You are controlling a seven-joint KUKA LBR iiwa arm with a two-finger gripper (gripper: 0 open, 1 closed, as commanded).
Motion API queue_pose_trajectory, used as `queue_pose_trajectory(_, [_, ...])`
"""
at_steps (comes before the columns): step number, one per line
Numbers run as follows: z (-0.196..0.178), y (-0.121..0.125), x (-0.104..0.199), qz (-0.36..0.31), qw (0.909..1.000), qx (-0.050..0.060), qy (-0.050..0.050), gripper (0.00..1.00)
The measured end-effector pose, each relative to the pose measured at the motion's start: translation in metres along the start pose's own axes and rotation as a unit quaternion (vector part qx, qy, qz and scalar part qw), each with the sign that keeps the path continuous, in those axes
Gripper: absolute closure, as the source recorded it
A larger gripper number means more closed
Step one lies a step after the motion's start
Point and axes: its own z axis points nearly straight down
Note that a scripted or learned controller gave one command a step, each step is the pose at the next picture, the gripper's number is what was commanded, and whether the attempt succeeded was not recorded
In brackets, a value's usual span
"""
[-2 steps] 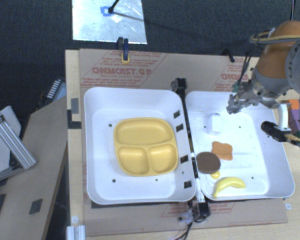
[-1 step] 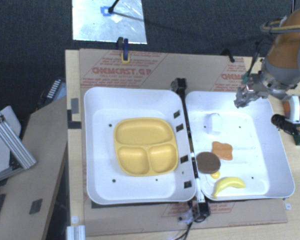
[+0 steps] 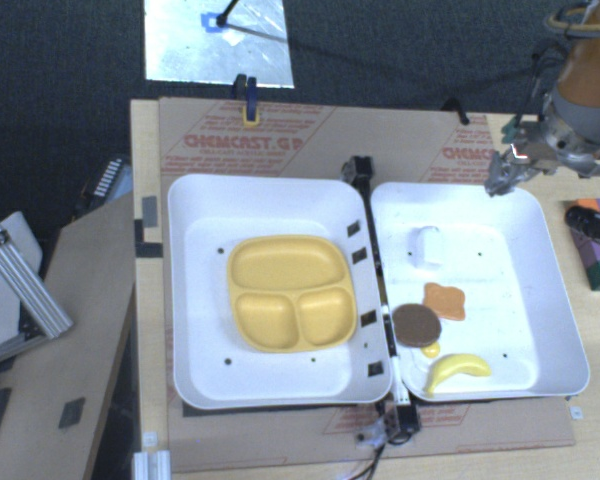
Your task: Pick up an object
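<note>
Hovering over the right bin's [image 3: 555, 268] far corner, the gripper [image 3: 500, 181] carries nothing visible, its opening impossible to tell; a banana [image 3: 457, 370], brown disc [image 3: 417, 324] and white cup [image 3: 426, 245] lie below

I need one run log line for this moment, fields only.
gripper: above right bin far rim, holding nothing | right bin: banana, brown disc, orange piece, white object | left bin: yellow tray
</note>
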Motion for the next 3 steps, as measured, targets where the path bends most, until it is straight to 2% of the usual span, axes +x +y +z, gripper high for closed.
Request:
queue_pose_trajectory(1, [0.01,-0.017,0.052,-0.002,1.0,0.004,0.002,1.0])
queue_pose_trajectory(3, [0.021,-0.017,0.166,-0.002,1.0,0.004,0.002,1.0])
